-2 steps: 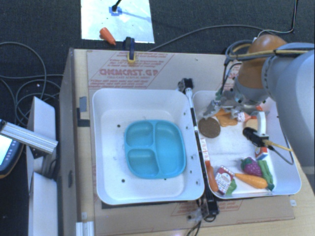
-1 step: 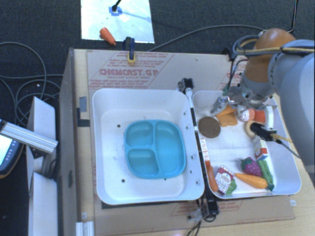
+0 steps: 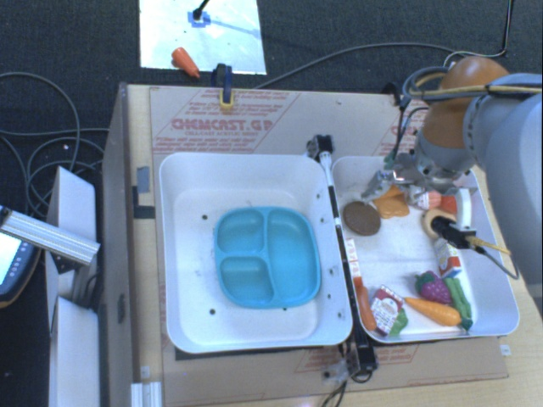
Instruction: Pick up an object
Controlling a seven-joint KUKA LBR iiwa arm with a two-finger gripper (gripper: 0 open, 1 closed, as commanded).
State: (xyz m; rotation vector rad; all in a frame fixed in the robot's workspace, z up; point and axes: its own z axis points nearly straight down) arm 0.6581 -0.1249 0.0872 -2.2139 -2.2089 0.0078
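- The place looked like a robotics lab or test cell, not a home.
- A bench (image 3: 254, 113) topped with printed cardboard bore two white bins: the left bin (image 3: 182, 227) and the right bin (image 3: 501, 312).
- A grey industrial arm (image 3: 501, 134) with an orange band reached over the right bin.
- Loose black cables (image 3: 34, 134) trailed across dark carpet left of the bench.
- Behind the bench lay a shiny sheet (image 3: 202, 24) on the floor.
- A clamp (image 3: 225, 87) gripped the bench's far edge.
- Toy food (image 3: 437, 299), not real groceries, lay in the right bin.
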